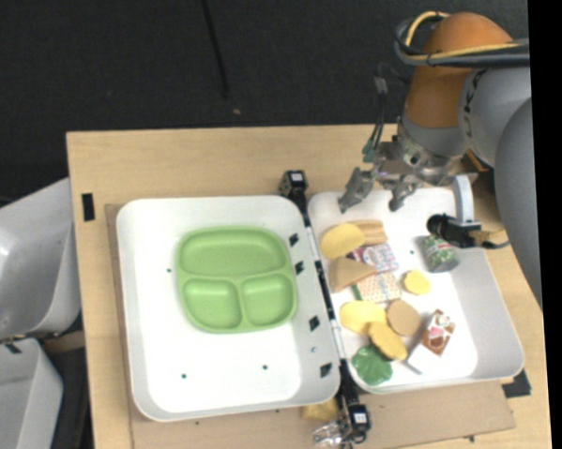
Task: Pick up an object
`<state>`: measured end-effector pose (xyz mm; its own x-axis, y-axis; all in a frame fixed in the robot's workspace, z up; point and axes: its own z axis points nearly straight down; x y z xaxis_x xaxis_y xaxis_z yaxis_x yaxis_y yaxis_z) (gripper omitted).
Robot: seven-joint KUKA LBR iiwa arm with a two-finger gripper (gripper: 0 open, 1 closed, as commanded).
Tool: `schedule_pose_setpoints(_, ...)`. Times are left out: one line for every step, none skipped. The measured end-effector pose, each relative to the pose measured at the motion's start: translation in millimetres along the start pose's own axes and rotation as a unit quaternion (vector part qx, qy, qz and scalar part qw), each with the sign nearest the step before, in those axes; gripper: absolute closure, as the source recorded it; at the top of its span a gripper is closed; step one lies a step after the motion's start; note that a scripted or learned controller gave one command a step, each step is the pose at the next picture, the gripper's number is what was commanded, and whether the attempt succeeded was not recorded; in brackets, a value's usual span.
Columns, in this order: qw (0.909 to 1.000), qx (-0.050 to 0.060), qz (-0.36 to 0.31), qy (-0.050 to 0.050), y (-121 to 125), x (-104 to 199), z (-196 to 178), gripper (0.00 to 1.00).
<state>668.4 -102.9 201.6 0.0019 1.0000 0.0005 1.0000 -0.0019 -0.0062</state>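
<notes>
Gripper [378,190] hangs over the far left corner of the right bin [498,325], fingers spread apart, nothing between them; the yellow piece [342,240] lies just near of it at the top of a heap of toy food. Looks like the approach step, nothing grasped yet. Next move calls for coming down over one reachable piece, likely that yellow one, and shutting on it; the green tray [235,276] sits alone in the left bin [152,366].
</notes>
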Motion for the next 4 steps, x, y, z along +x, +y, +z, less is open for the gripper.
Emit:
schedule_pose_setpoints(1.0,0.001,-0.008,0.003,-39,149,5,0.0)
schedule_pose_setpoints(1.0,-0.003,-0.004,0.0,-2,189,-31,0.0)
schedule_pose_setpoints(1.0,-0.001,0.0,-0.001,-9,187,-41,0.0)
schedule_pose_setpoints(1.0,-0.003,-0.004,0.0,-68,216,-63,0.0)
